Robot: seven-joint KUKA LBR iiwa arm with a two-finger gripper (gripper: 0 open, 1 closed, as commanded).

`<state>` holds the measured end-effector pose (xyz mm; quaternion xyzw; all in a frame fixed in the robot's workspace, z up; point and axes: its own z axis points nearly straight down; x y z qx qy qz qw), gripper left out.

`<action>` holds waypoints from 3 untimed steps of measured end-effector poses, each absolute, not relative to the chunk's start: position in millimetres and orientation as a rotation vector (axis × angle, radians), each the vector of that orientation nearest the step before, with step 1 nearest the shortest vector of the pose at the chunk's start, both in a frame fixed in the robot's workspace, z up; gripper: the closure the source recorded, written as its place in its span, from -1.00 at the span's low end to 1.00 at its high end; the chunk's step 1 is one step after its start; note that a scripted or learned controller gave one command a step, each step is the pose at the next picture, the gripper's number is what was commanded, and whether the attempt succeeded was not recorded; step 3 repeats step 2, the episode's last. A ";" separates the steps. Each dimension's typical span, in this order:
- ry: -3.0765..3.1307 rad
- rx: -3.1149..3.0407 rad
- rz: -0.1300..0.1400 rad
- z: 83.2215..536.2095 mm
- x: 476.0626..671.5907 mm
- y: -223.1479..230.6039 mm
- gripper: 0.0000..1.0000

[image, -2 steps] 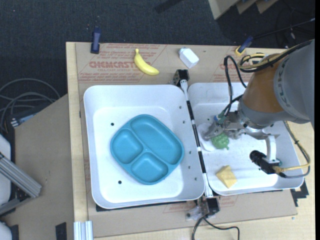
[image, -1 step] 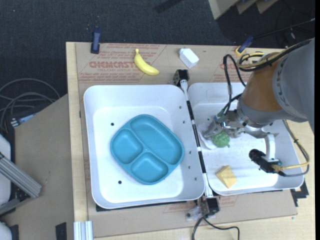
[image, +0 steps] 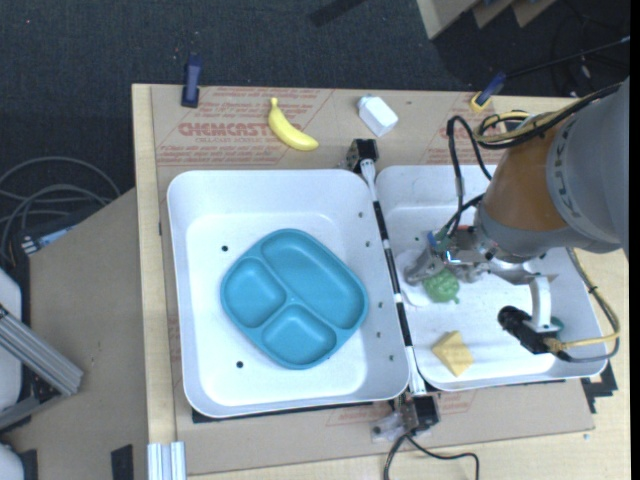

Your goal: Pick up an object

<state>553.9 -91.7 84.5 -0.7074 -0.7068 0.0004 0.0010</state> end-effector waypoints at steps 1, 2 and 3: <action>-2.223 -2.222 -0.001 84.5 579.5 -94.9 -1.00; -2.220 -2.221 0.001 84.5 566.2 -92.3 -1.00; -2.220 -2.221 0.001 84.5 566.2 -92.3 -1.00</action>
